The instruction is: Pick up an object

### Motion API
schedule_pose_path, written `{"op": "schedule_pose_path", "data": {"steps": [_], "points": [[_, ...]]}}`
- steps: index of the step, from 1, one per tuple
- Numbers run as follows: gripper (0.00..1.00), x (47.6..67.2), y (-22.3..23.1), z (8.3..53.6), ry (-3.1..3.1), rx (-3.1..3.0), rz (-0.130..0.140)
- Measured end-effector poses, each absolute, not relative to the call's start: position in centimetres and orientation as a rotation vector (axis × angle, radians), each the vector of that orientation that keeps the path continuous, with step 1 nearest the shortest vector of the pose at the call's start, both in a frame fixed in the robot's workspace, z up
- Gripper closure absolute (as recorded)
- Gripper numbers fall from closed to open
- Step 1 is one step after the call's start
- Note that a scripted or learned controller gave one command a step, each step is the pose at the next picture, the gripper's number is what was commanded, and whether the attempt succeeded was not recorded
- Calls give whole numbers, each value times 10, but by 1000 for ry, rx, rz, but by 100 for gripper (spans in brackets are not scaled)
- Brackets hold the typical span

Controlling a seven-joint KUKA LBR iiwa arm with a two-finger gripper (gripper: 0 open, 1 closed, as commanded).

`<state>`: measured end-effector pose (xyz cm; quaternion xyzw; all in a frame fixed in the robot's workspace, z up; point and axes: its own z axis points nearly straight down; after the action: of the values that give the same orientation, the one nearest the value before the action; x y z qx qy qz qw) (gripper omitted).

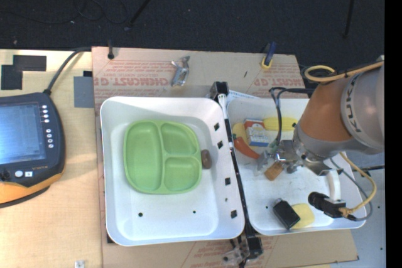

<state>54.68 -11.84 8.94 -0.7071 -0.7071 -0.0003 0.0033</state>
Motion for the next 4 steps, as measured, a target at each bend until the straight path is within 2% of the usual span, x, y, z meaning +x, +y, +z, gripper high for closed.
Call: {"op": "schedule_pose_path", "data": {"steps": [1, 2, 3, 4], "points": [[100, 547, -117, 100, -2214, -2221, -8], [0, 547, -117, 100, -2211, -2224, -7], [0, 578, -85, 90, -2224, -2219, 1], [0, 599, -86, 89, -2221, -2219, 0]]}}
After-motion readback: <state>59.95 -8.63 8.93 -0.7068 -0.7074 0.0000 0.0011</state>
